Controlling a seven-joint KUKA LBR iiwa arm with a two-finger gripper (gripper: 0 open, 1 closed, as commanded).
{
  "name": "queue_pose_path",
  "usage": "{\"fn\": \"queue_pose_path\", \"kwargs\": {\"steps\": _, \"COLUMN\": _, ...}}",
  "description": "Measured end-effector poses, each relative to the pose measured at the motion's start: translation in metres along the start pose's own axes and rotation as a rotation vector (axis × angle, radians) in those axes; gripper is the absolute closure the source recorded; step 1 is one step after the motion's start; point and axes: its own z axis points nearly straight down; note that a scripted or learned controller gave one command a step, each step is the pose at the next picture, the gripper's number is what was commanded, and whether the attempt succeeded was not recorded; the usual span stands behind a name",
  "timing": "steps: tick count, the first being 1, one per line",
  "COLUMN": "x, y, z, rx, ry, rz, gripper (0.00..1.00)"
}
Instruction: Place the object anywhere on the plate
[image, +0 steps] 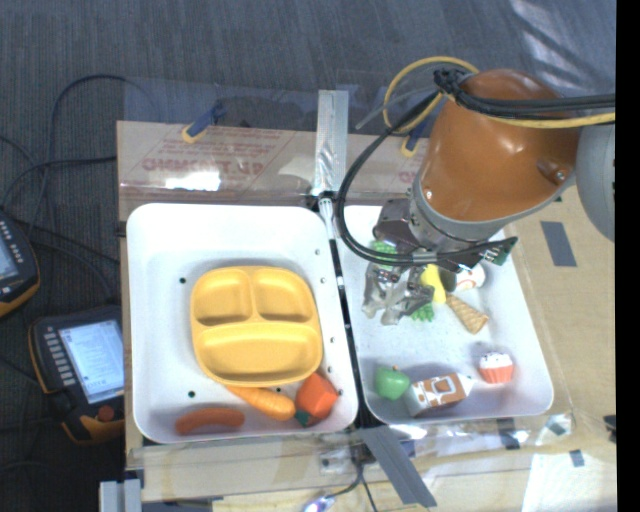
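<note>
Jaws hard to read from this slanted view: cannot tell whether parted or closed, and cannot tell if anything sits between them; gripper (397, 297) hanging low over the far left part of the right white bin (532, 345), under the grey and orange arm (497, 150).

Just beside the gripper, a cluster of small toy foods: a yellow piece (433, 280), a green leafy piece (423, 312), and a tan cone (468, 315) slightly to the right; probably one of these meant as the object, but not sure which. Nearer in the same bin: a green round toy (393, 382), a brown and white carton (440, 392), a small cupcake toy (496, 367).

Yellow divided plastic plate (258, 325) lying in the left white bin (160, 270), well apart from the gripper; an orange carrot toy (264, 401) touching its near rim, a red-orange pepper toy (316, 397) and a brown sausage toy (210, 421) close by.

To do well: close on one piece only, not on the crowded neighbours; lift high enough to pass the two bin walls in the middle; release low over a plate compartment, away from the near rim.
</note>
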Motion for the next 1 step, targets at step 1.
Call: {"fn": "queue_pose_path", "kwargs": {"steps": 1, "x": -0.0029, "y": 0.0476, "z": -0.023, "rx": -0.003, "ry": 0.0, "rz": -0.343, "gripper": 1.0}}
